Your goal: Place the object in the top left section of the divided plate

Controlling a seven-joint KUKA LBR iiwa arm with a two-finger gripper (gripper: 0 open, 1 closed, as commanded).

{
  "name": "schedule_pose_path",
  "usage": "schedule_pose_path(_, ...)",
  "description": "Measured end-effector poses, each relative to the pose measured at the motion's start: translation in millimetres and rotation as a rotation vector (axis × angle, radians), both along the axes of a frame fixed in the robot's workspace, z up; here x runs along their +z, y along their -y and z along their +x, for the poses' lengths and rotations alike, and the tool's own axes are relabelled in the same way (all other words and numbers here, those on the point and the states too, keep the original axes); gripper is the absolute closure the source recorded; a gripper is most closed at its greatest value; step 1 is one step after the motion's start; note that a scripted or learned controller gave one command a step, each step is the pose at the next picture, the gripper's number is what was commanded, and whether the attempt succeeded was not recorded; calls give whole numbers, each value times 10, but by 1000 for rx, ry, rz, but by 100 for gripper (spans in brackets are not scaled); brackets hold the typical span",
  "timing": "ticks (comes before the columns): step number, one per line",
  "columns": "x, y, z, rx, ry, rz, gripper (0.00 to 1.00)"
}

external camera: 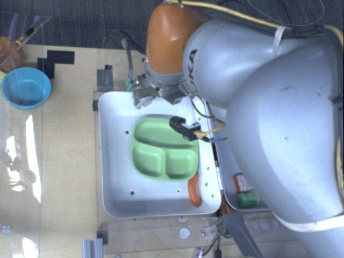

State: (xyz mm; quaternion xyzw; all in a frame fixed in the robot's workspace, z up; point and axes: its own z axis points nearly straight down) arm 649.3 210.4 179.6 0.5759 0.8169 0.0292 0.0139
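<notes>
Your gripper [144,95] hangs over the bin's far edge; whether it grips anything, I cannot tell. The green divided plate [164,155] lies below it. The orange object [194,191] rests beyond the plate, so reach across first.

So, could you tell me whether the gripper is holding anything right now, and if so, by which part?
It cannot be told. The gripper sits at the upper edge of the left bin, above the green divided plate, and nothing shows between its fingers.
</notes>
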Motion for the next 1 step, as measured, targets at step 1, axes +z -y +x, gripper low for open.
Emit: schedule_pose_path(1,25,73,-475,209,-48,-36,100)
